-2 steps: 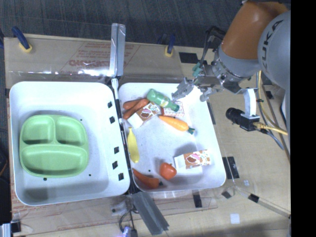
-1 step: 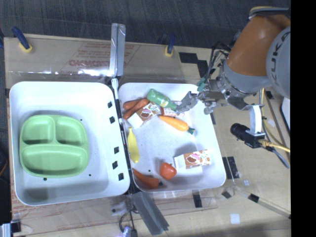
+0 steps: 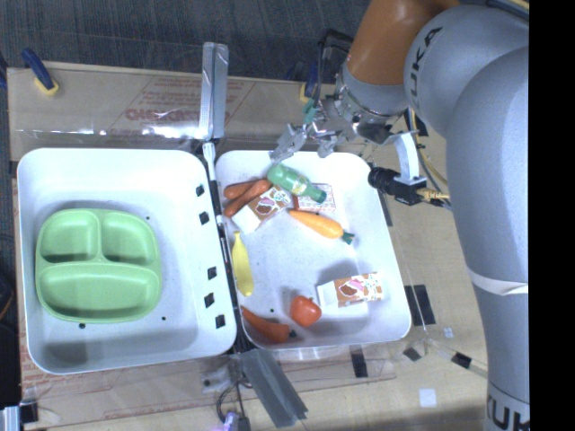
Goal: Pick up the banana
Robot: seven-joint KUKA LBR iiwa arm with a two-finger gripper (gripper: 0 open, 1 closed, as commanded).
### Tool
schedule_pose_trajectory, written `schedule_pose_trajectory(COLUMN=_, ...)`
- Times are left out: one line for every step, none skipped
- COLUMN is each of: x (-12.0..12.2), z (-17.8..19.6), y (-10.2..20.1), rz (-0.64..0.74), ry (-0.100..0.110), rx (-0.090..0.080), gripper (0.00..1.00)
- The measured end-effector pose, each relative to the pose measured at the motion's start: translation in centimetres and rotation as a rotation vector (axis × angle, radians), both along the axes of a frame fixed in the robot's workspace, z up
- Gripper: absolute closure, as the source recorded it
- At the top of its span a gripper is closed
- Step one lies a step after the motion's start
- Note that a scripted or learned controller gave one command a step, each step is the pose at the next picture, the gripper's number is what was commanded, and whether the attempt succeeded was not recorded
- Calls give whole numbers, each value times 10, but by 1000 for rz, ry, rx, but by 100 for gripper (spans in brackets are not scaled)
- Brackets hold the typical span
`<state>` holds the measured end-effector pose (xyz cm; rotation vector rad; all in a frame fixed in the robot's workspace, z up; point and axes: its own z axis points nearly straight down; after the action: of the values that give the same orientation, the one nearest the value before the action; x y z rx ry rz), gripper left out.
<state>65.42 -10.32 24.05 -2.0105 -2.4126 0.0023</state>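
Camera view has the banana point(image 3: 242, 265) lying lengthwise against the left wall of the right bin point(image 3: 382, 241), about midway along it, just beside the divider between the bins. The gripper point(image 3: 305, 138) hovers over that bin's far edge, above a green bottle point(image 3: 296, 182), well apart from the banana; whether it is released or clenched I cannot tell. The risk I judge greatest is the wall: with the banana pressed against it, one side of the grasp may strike the rim or ride over the fruit. A red pepper point(image 3: 266, 327) near the bin's front-left corner and sausages point(image 3: 245, 194) toward the far-left corner crowd either end.
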Motion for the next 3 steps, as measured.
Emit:
schedule_pose_trajectory(x=-22, z=-49, y=60, rz=12, ry=2, rx=0, gripper=0)
schedule_pose_trajectory(x=-67, z=-149, y=3, rz=110, ry=1, rx=0, gripper=0)
schedule_pose_trajectory(x=-157, z=-150, y=-33, rz=-118, ry=3, rx=2, gripper=0)
